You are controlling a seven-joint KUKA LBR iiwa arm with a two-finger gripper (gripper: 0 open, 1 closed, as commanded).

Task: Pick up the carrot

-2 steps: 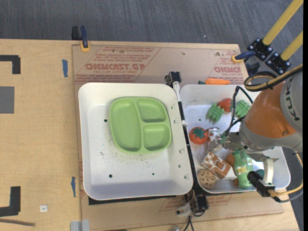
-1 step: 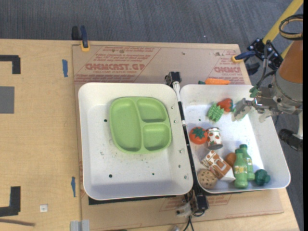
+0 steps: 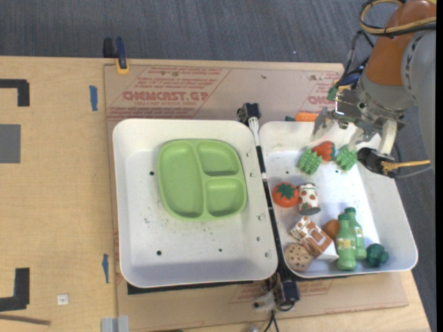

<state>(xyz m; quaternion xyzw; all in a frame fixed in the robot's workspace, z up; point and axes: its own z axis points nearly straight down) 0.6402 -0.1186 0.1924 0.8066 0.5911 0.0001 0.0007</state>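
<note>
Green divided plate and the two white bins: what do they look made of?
The green divided plate looks like moulded plastic: uniform matte colour, soft rounded compartment walls. The left bin and right bin look like thin formed plastic, semi-gloss white, with rounded corners and raised rims. None of this is certain from looks alone.

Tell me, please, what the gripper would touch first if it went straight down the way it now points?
Probably the orange-red carrot lying between its green fingers at the far end of the right bin. The gripper looks open around it, though its height above the carrot is unclear from this slanted view.
</note>
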